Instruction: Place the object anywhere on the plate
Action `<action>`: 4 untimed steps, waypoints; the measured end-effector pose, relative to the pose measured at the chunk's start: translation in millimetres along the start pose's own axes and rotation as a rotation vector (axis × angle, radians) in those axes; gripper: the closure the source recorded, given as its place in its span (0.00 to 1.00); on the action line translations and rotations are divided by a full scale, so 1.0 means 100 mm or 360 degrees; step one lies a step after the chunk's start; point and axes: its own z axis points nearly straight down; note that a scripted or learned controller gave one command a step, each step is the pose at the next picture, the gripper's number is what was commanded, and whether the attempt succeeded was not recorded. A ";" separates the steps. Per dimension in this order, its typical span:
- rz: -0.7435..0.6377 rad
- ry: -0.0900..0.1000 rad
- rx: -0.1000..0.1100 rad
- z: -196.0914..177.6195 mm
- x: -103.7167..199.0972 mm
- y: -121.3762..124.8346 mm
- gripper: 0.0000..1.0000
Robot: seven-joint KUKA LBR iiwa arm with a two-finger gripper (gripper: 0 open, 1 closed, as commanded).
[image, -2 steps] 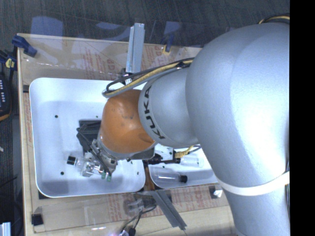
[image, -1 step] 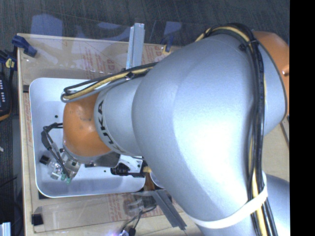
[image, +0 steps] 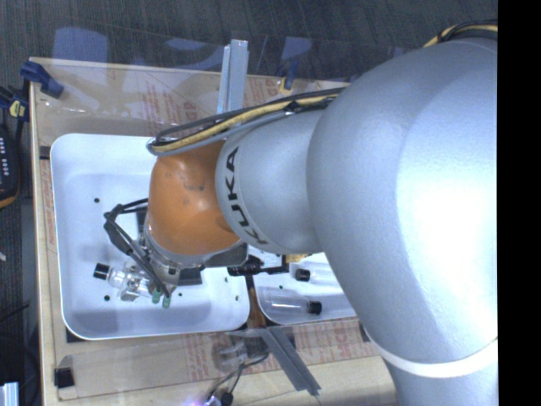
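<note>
While claw (image: 139, 288) hangs over left bin (image: 68, 184) | object not discernible

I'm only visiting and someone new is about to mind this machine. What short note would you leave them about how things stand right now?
Gripper: low inside the left bin, near its front. Small clear and dark parts sit around it; I cannot tell whether its fingers are open or shut, or whether it holds anything.
The job's things: the arm covers much of both bins, so I cannot pick out a plate. The right bin shows a clear tube-like item with a dark end near its front and a small yellowish piece behind that.
Done: no placement can be confirmed.
Left: confirm a grasp, find the plate, set the object on it.
</note>
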 end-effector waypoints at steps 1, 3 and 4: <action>0.0285 -0.0004 0.0045 0.44 -0.29 0.63 1.00; 0.0127 -0.0001 -0.0001 -0.59 -1.64 -0.38 0.00; -0.0413 0.0006 0.0002 0.26 -1.06 -0.15 0.00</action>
